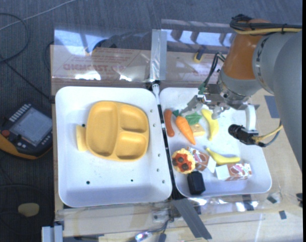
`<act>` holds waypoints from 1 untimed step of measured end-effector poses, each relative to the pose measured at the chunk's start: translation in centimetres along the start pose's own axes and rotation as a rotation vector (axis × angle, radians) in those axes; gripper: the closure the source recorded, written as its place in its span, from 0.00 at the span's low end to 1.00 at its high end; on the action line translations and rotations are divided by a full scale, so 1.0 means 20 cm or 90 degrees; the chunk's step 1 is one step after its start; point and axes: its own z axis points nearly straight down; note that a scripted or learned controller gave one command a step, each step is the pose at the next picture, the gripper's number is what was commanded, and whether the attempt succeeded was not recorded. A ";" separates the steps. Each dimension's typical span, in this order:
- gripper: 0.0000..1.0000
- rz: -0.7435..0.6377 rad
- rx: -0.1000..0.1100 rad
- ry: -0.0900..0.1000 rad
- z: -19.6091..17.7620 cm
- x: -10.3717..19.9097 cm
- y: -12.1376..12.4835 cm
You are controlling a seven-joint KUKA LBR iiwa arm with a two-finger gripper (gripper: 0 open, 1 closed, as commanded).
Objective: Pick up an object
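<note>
Gripper (207, 104) hangs over the right bin (259, 183); whether it grasps anything cannot be told. Just below it lie a carrot (185, 128) and banana (211, 124).

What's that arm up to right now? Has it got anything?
Pincer low over right bin, nothing seen held. Carrot and yellow banana just beneath. Toys packed tight. Yellow tray sits in left bin.
</note>
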 end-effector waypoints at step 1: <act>0.00 0.045 -0.003 0.001 0.44 -0.09 0.06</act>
